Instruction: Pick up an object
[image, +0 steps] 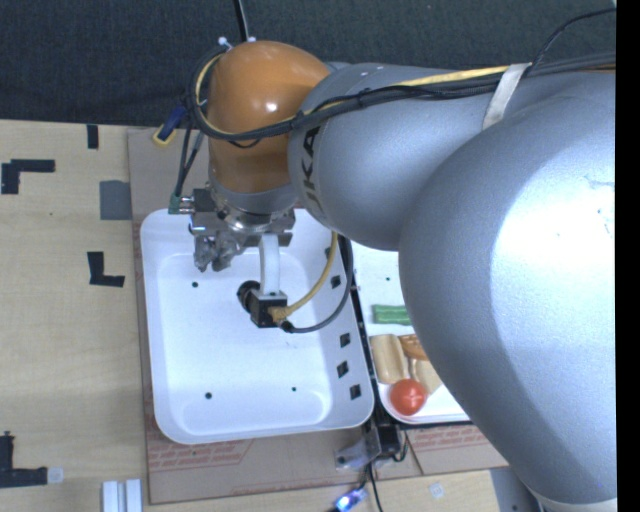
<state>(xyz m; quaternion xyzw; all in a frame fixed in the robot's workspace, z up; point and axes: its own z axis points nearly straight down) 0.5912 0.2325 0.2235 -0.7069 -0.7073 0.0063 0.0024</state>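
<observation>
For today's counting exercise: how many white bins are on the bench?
2. In this view, the left bin lies under the gripper; the right bin beside it is mostly hidden by the arm.

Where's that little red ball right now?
In the camera view, the red ball sits near the front edge of the right-hand bin, just in front of a tan block, beside the big grey arm.

Gripper (213, 256) hangs over the far-left corner of the left bin (240, 400). The rear rim lies just behind it and the left wall is close on its left. Bare bin floor runs from the gripper toward the near wall and rightward to the right wall. Beyond that wall, the right bin (375, 280) holds a green item (392, 316), tan pieces (398, 355) and a red ball (407, 397), closely grouped. The arm (500, 250) overhangs most of that bin.
</observation>
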